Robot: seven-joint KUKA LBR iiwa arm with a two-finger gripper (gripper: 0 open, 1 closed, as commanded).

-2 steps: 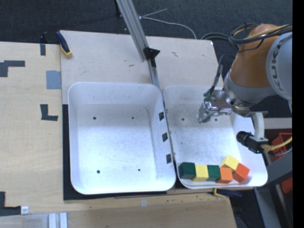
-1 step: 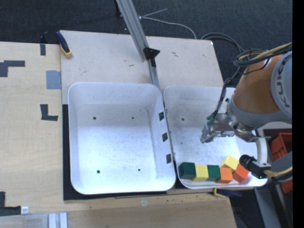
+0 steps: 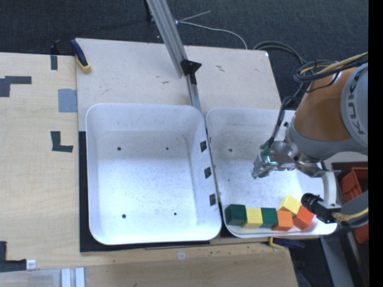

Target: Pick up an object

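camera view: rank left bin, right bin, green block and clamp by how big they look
1. left bin
2. right bin, partly hidden by the arm, so the gap is unsure
3. clamp and green block look alike; not ranked

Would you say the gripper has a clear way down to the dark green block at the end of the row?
Probably yes: the gripper hangs over the right bin, and the dark green block lies open from above, though the yellow block touches one side.

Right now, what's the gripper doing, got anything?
Gripper: cannot be told; it hangs over the right bin, above and left of the blocks, with nothing seen in it.
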